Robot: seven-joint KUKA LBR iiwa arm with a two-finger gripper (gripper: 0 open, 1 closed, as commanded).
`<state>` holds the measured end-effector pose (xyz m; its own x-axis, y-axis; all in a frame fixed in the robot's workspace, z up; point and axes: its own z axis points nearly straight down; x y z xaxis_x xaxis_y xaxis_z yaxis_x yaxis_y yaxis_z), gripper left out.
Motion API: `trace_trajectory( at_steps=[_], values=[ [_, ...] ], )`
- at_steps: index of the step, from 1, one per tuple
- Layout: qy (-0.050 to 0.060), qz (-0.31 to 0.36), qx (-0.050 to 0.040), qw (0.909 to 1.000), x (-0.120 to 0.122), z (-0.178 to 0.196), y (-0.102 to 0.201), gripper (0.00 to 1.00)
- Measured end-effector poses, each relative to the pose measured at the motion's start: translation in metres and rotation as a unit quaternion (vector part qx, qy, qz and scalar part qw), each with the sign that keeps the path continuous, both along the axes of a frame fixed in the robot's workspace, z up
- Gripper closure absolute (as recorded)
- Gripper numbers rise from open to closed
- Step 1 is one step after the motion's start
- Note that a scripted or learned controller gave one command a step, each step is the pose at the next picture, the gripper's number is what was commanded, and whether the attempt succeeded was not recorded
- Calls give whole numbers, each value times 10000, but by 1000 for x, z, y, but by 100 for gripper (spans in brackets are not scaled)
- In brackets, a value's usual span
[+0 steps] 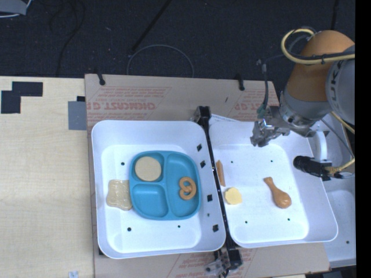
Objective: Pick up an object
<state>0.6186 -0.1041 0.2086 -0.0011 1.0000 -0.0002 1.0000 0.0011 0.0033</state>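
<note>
Lying loose in the right white bin (324,225), the brown drumstick-shaped toy (277,192) looks light, stiff, slick; pinch its narrow handle; round yellow piece (233,196) sits near; grey gripper (262,134) hovers at the far wall, apparently carrying nothing; jaw spread unclear.

Even, diffuse light is falling from above, leaving the two white bins (116,155) bright and slightly washed out, with little detail showing on their walls. Shadows are lying soft and short: a faint one is hugging the blue tray (168,213). The dark floor (145,28) behind the counter (40,172) is sinking into near black. The whole frame is looking mildly soft and grainy, with small items lacking crisp edges.
</note>
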Motion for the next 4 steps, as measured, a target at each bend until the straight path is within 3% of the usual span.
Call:
trace_trajectory(
  at_steps=[1,3,4],
  values=[
    [-1,3,-3,10000,1,53,-1,100],
    [45,11,11,10000,-26,26,86,100],
    [51,13,9,10000,-51,17,133,100]
  ],
)
